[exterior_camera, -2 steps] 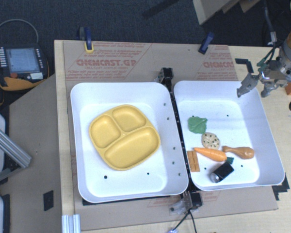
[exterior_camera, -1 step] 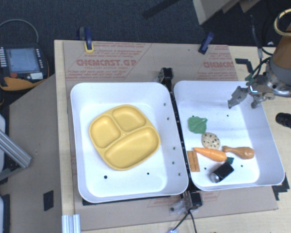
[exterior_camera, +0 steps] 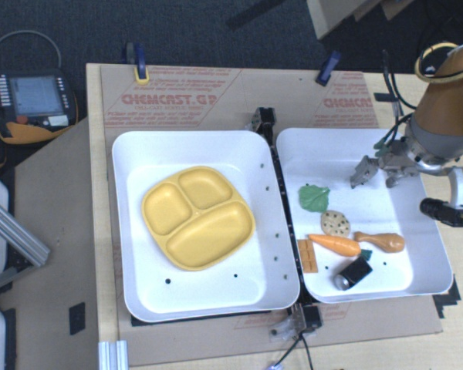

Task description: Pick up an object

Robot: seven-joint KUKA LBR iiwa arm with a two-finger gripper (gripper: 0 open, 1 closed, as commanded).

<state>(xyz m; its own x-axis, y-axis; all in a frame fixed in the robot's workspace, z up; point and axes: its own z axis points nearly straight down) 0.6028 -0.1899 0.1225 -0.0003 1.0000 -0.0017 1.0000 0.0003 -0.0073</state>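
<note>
Tool hovers over the right bin's far side, fingers spread, gripping nothing. Carrot lies nearer, mid-bin; I'd drop straight down, straddling its middle across the width.

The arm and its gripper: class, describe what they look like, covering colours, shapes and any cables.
The arm is a thick rounded body, orange above the wrist and grey below. Its gripper is grey metal with two short fingers. Black cables loop beside the arm, and a white part with a black tip juts out below the wrist.
</note>
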